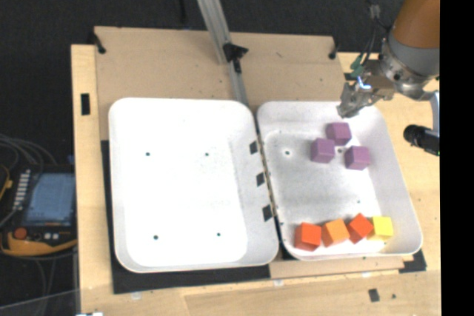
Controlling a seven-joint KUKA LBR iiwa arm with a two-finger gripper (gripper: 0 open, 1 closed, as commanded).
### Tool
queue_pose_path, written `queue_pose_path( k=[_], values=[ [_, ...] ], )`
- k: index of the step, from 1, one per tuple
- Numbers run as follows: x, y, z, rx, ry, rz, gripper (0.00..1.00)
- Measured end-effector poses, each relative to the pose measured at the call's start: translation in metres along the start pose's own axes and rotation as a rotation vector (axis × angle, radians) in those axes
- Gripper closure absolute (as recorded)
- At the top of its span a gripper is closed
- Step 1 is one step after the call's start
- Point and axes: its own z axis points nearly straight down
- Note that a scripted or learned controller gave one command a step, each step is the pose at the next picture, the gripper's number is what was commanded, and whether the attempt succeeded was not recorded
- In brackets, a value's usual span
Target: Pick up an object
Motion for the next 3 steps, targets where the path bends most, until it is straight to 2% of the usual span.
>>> queue_pose_path(
  k=[1, 2, 3],
  values=[
    [0.047, -0.007, -0.001, 0.006, 0.002, 0.0, 1.0],
    [0.099, -0.019, 0.019, 0.008, 0.003, -0.001, 1.0],
    [0.14, -0.033, 0.023, 0.008, 0.002, -0.001, 1.0]
  ],
)
